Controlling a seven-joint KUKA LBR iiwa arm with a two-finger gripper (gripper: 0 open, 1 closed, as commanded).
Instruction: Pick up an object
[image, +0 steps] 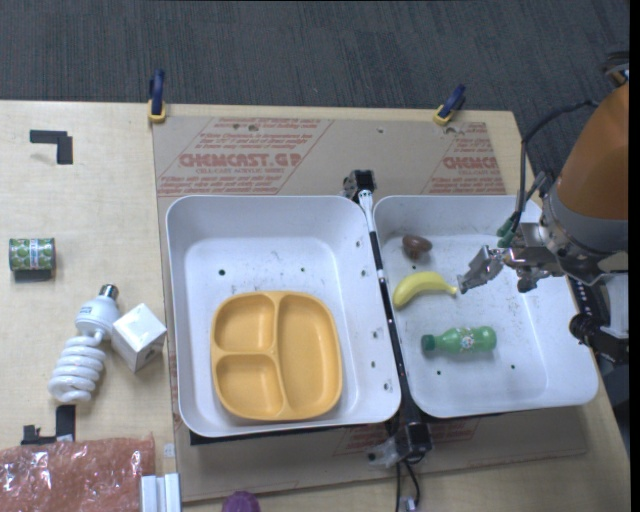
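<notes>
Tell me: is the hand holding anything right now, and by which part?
Nothing is held. The hand sits at the banana's right tip in the right bin, with nothing visible between its fingers.

Cardboard sheet (250, 150): red "CHEMCAST" print, repeated.

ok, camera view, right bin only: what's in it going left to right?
banana → green bottle → gripper. The small brown object sits above the banana, overlapping it in x, so I left it out.
</notes>
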